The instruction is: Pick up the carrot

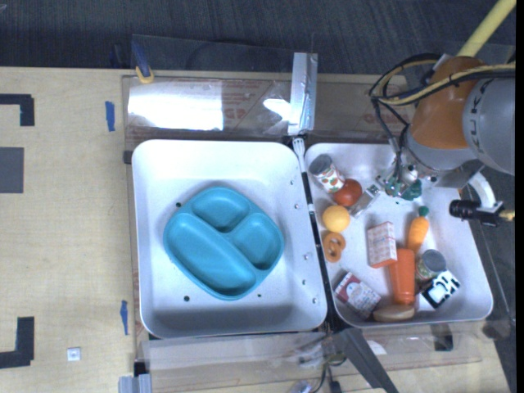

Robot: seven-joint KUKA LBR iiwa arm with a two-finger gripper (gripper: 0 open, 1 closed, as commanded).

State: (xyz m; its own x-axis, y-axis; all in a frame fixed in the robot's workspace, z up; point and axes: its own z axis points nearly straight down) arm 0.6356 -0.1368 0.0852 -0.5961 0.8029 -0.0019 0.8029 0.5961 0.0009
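Observation:
The carrot is a short orange piece with a green top, lying in the right bin near its right wall. My gripper hangs over the bin's back part, up and to the left of the carrot and apart from it. Nothing shows in the gripper. The grey arm with its orange band reaches in from the upper right.
Around the carrot lie a pink wafer pack, a long orange block, a tin can and a black-and-white item. A tomato, lemon and small can sit further left. The left bin holds a blue divided plate.

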